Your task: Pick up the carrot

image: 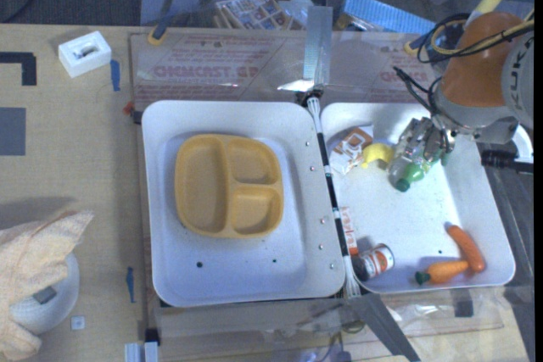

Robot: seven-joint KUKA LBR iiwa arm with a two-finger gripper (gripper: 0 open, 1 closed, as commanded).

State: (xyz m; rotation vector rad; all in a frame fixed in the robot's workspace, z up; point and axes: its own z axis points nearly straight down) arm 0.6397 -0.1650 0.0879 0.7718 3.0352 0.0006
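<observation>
Lying near the front right corner of the right bin [488,191], the carrot [447,270] points sideways along the front wall. A sausage [466,247] touches its fat end. The gripper [422,150] hangs well apart, toward the back, over a green bottle [406,174]. I cannot tell its state. A can [374,260] sits left.

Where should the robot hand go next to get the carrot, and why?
Probably toward the near edge of the right bin. The gripper hangs over a green bottle near the far side, while the carrot lies by the near rim, beside a sausage. It likely needs to get above the carrot first.
</observation>
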